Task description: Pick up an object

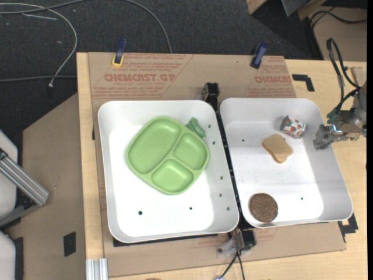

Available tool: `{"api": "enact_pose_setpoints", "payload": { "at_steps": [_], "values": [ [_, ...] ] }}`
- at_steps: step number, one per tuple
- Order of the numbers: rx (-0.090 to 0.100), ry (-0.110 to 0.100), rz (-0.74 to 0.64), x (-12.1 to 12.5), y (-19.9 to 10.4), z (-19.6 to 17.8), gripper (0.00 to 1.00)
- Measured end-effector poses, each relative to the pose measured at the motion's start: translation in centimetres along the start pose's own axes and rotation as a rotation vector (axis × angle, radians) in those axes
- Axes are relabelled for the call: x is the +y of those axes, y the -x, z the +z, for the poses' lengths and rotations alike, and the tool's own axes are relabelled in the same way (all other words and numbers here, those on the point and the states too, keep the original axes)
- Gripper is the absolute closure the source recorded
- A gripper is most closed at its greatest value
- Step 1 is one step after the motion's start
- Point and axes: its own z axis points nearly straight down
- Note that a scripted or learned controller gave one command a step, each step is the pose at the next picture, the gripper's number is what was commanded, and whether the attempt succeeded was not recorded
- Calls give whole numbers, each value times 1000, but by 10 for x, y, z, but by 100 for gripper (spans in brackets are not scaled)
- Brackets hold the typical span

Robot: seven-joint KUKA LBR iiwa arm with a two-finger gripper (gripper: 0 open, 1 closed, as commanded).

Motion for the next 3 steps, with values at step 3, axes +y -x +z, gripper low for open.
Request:
{"api": "enact_pose_setpoints", "payload": {
  "at_steps": [3],
  "values": [
    [5,-9,-5,33,-101,-7,100]
  ]
}}
